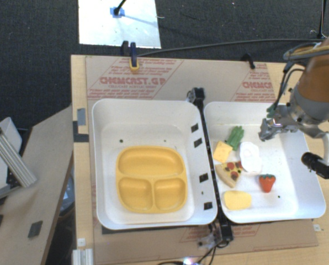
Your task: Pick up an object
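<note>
Yellow plastic, a three-compartment tray [151,179], lies alone in the left white bin [106,115]; I pass over it. In the right white bin [313,203] the candidates cluster toward the divider: a pale yellow cheese-like square [222,152], a green leafy toy piece [235,135] above it, a pizza-slice toy with red dots [230,173], a yellow oval slab [237,200] at the near edge, a white rounded lump [250,157], and a small red strawberry-shaped toy [267,182] furthest right, standing apart from the rest.

Step in hand, as I judge it: approach. Nothing is lifted yet; every item rests on the bin floor. The end effector [269,128] hangs over the upper right part of the right bin, near the white lump and the green piece but apart from both. I cannot tell whether it is open or closed; nothing shows in its grip.

Next move calls for picking one target, centring over it and descending. The strawberry looks the cleanest option, being isolated; the lump is nearer but crowded by neighbours.

Arm [319,81] pose: grey body with orange band reaching in from the right, wrist pointed down and leftward over the surface.
</note>
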Robot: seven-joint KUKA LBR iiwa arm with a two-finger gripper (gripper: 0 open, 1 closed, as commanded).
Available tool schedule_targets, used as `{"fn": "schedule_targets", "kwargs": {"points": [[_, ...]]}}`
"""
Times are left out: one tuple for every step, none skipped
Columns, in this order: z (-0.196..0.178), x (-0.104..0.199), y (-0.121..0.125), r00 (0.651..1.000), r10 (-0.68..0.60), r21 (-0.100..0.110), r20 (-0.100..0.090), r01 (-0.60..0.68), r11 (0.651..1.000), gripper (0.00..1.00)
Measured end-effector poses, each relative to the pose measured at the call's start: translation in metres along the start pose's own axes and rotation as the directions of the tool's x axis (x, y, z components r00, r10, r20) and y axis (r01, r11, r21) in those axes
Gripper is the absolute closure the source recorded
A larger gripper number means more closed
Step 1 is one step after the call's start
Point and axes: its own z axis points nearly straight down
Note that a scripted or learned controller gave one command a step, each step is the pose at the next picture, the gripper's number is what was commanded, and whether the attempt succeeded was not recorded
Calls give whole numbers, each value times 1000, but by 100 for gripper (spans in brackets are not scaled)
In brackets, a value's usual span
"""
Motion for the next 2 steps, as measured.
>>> {"fn": "schedule_targets", "kwargs": {"points": [[-11,58,13,1000,-6,1,-2,6,1000,100],[-2,108,27,1000,-2,1,-1,2,1000,100]]}}
